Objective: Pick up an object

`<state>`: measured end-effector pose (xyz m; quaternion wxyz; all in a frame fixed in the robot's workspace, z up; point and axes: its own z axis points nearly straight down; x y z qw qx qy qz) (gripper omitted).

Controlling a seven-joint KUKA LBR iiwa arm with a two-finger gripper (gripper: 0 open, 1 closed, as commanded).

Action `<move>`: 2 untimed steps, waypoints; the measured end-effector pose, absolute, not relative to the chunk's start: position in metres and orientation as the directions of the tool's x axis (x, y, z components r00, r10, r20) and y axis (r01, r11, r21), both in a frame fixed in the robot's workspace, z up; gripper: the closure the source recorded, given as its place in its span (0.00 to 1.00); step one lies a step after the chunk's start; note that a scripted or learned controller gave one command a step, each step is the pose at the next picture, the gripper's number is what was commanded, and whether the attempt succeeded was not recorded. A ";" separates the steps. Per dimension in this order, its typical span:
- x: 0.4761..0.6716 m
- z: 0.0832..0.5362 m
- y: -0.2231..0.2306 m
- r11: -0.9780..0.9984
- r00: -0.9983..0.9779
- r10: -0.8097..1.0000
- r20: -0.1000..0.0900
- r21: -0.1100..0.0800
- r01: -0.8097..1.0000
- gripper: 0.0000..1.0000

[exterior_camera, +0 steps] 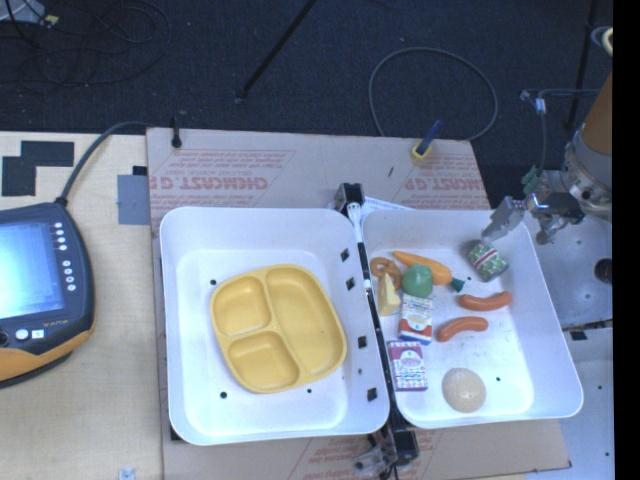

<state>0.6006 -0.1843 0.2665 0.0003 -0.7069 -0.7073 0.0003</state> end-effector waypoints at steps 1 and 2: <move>0.637 0.123 -0.189 0.005 -0.005 1.000 0.001 -0.007 1.000 0.00; 0.604 0.086 -0.155 0.002 -0.002 1.000 0.002 -0.006 1.000 0.00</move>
